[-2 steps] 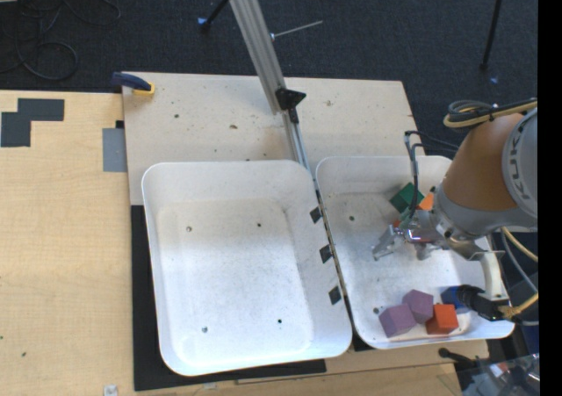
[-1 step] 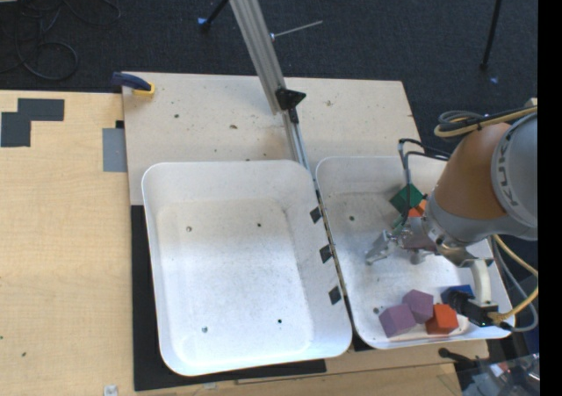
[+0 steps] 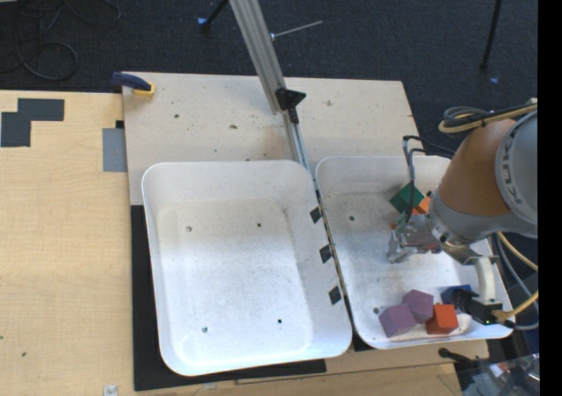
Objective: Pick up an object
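Note:
My gripper [image 3: 402, 248] hangs low over the middle of the right bin [image 3: 360, 201], reaching in from the right under the orange-banded wrist. A green block [image 3: 406, 197] with a small orange piece [image 3: 424, 205] beside it lies just behind the gripper, partly hidden by the arm. Near the bin's front edge sit two purple blocks [image 3: 408, 313], an orange-red block [image 3: 443, 319] and a blue object [image 3: 457, 296]. Nothing shows between the fingers.
The left bin [image 3: 167, 201] lies beside the right one, with black clips along the shared rim. A slanted aluminium bar [image 3: 259, 43] rises behind the bins. Cables hang at the right of the arm.

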`<state>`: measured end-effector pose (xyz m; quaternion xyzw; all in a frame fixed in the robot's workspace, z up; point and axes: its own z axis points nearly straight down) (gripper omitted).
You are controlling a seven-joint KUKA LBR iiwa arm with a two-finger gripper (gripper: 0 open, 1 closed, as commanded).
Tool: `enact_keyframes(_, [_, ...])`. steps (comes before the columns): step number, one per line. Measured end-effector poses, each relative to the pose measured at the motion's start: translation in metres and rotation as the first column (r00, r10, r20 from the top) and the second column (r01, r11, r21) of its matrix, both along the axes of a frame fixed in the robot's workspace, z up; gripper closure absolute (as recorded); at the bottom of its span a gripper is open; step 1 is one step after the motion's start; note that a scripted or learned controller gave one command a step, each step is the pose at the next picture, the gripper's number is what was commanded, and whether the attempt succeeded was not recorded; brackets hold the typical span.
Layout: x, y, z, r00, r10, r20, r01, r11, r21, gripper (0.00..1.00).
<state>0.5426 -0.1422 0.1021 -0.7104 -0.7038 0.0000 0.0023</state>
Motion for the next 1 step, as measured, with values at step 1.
enact_keyframes(1, [0.0022,-0.0032,0.0628,1.0,0.01,0.006,-0.01,1.0,-0.004,1.0])
